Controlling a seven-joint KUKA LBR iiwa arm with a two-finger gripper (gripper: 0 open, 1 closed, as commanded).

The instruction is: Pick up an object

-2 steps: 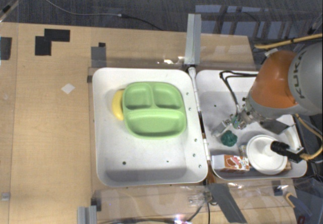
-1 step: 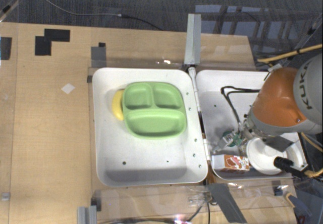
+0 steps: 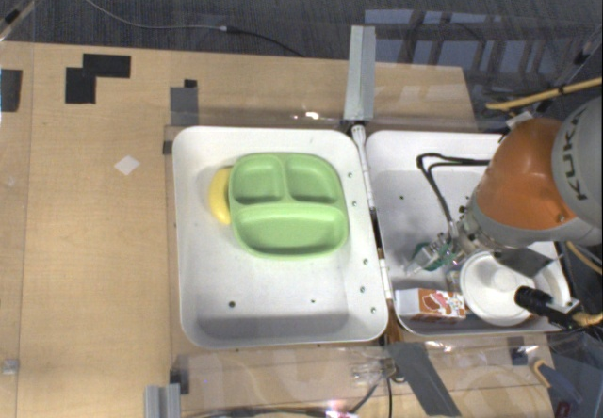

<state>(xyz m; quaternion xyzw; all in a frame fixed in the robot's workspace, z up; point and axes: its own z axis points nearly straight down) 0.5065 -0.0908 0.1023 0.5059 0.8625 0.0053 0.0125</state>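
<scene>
My gripper (image 3: 437,254) is down in the right bin (image 3: 405,181), near the middle of its floor towards the front. A small clear, greenish thing (image 3: 426,258) lies right at its tip; whether it is held is hidden. A brown and red packet (image 3: 441,303) lies flat just in front of the gripper by the bin's front wall. A white round dish (image 3: 492,292) sits to the right of the packet, under the wrist. The orange band of the arm (image 3: 524,183) covers the right part of this bin.
The left bin (image 3: 273,313) holds a green divided plate (image 3: 285,204) with a yellow thing (image 3: 219,196) peeking out from under its left edge. A thin black wire loop (image 3: 443,162) lies at the back of the right bin. A metal post (image 3: 358,77) stands behind the bins' shared wall.
</scene>
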